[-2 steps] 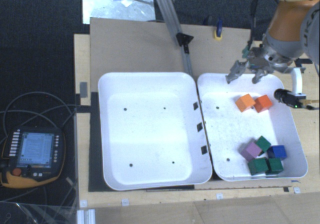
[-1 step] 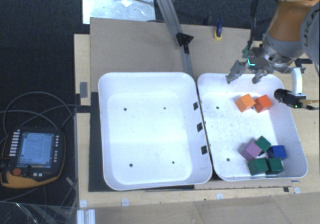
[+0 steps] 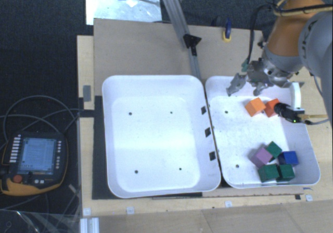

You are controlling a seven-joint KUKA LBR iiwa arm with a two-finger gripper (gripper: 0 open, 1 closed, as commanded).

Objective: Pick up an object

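Two fingers spread, nothing held.
Pincer [image 3: 244, 85] hangs beside orange block [image 3: 255, 106]; closing here could miss it.

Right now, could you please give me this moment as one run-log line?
gripper: open, holding nothing, above right bin far edge | nearest: orange block | blocks cluster: near corner | left bin

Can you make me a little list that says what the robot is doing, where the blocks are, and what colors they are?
arm: reaches in from the right, gripper above the right bin's far end
gripper fingers: spread apart, nothing between them
right bin: holds all the blocks
orange blocks: two, near the gripper
near corner cluster: purple block, blue block, green blocks
left bin: white, beside the right bin
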